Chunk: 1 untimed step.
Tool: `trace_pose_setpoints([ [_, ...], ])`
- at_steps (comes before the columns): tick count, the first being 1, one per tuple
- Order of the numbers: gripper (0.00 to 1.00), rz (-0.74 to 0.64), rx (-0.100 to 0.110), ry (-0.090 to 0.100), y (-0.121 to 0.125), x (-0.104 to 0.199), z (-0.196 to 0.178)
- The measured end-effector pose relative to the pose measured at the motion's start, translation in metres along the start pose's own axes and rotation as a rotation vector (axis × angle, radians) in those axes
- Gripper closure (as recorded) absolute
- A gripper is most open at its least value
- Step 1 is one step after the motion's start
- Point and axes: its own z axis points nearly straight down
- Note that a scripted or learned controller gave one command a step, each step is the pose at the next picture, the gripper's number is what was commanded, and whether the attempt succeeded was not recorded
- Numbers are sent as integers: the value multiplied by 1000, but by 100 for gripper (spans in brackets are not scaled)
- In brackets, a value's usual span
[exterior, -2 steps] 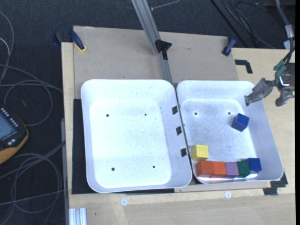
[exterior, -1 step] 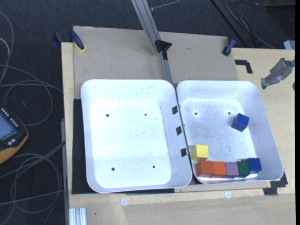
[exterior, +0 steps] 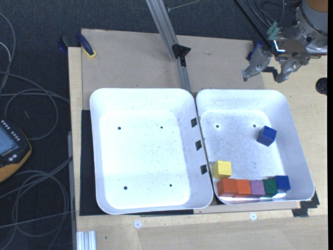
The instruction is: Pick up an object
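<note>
Front row: red [exterior: 227, 186], orange [exterior: 243, 187], purple [exterior: 257, 187], green [exterior: 270, 186] and blue [exterior: 282, 182] cubes are lined along the right bin's [exterior: 294, 139] near wall.
Left bin [exterior: 96, 139]: set beside it.
Gripper [exterior: 265, 72]: held above the bench, fingers spread, nothing gripped.
Blue cube [exterior: 266, 135]: apart, mid-bin.
Yellow cube [exterior: 223, 168]: behind the row.

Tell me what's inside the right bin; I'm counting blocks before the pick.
Inside the right bin: a lone blue block, a yellow block, and a front-wall row of red, orange, purple, green, blue. Anything beneath them is hidden.
</note>
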Motion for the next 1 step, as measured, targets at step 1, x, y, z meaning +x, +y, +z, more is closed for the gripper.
trace_pose_setpoints([
  [1,0,0,-7,-1,68,61,41],
])
